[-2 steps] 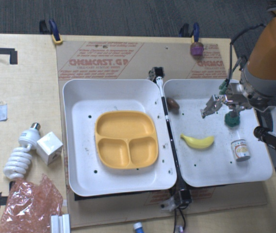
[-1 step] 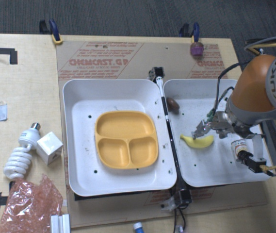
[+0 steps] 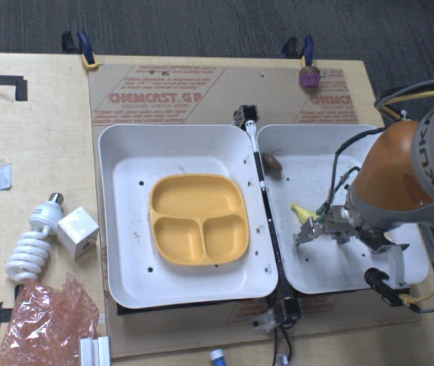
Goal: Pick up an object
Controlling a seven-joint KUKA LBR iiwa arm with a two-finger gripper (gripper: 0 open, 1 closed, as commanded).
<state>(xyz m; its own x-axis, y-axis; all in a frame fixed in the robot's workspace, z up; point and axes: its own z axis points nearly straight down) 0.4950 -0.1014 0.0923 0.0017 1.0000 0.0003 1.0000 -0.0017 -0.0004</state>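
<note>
In the right bin (image 3: 317, 274) a small yellow object (image 3: 301, 213) lies near the left-centre of the floor. My gripper (image 3: 308, 232) hangs low over the bin, just right of and below that yellow object, its tips close to it. A small brown object (image 3: 272, 163) rests at the bin's upper left, by the wall. The arm's orange band (image 3: 397, 168) and grey wrist cover the right half of this bin. A yellow divided tray (image 3: 199, 218) lies in the middle of the left bin (image 3: 125, 175).
A spiral light bulb (image 3: 32, 244), a white cube (image 3: 78, 231) and a crinkled pink bag (image 3: 45, 325) lie on the bench left of the bins. A purple object (image 3: 310, 76) sits by the blue clamp at the back. Cables trail at the arm's right.
</note>
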